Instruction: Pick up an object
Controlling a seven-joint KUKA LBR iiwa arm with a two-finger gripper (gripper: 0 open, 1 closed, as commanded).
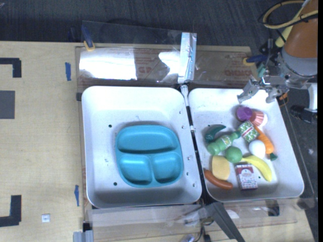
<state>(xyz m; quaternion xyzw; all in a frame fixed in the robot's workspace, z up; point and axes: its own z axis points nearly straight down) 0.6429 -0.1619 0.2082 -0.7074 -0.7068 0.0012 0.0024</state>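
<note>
Banana long axis upper-left to lower-right, R bin; tool state unclear.

light: bright, even | glare: clear panel behind bins | focus: slightly soft

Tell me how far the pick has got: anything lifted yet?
Nothing looks lifted. The hand hangs over the far right corner of the right bin, with no object seen in it. The toys lie on that bin's floor: purple piece, banana, white egg, red box. The blue tray sits in the left bin. Descent, grasp and lift remain.
</note>
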